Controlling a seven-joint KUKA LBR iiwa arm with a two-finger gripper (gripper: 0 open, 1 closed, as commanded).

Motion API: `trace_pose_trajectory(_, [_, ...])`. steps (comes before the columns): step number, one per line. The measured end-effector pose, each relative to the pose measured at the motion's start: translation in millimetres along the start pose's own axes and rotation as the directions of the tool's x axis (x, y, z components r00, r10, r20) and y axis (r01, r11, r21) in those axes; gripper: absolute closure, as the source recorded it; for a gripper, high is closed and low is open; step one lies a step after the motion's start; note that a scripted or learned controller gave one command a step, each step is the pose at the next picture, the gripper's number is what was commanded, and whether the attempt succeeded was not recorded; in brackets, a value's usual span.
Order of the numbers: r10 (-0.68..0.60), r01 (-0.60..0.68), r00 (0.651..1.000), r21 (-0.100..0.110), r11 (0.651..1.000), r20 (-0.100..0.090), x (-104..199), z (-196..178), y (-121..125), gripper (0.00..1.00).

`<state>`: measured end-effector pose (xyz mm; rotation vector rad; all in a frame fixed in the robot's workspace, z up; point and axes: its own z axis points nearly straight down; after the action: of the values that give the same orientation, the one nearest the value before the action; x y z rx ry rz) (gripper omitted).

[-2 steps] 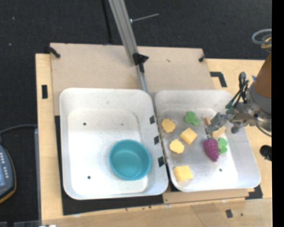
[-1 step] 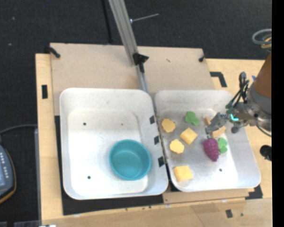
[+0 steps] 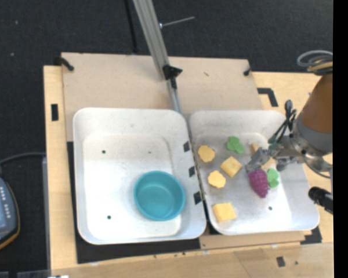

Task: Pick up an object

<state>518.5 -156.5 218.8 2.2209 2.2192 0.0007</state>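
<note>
Your gripper (image 3: pixel 261 160) hangs in the right bin (image 3: pixel 250 227), and the purple grape bunch (image 3: pixel 258 182) lies just at its 6 o'clock — long axis running 12 to 6. Drop straight toward it — the green piece (image 3: pixel 272 177) crowds its 3 o'clock.

I see a grey metal post (image 3: pixel 153 30) slanting over the bench's (image 3: pixel 55 155) back edge, and a handheld pendant (image 3: pixel 0 213) lying at far left.

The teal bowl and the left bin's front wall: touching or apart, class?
Apart. The camera view shows white bin floor between the teal bowl and the left bin's front wall.
</note>
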Motion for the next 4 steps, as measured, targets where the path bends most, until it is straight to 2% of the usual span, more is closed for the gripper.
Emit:
trace_pose_trajectory(1, [0.0, 0.0, 1.0, 0.006, 1.0, -0.001, 9, 54, -3, 0.0])
trace_pose_trajectory(2, [0.001, -0.001, 1.0, 0.0, 1.0, 0.0, 3, 97, 3, 0.0])
trace_pose_trajectory(3, [0.005, -0.005, 1.0, -0.004, 1.0, 0.0, 2, 86, 5, 1.0])
trace_pose_trajectory(4, [-0.004, 0.004, 1.0, -0.006, 1.0, 0.001, 5, 28, -1, 1.0])
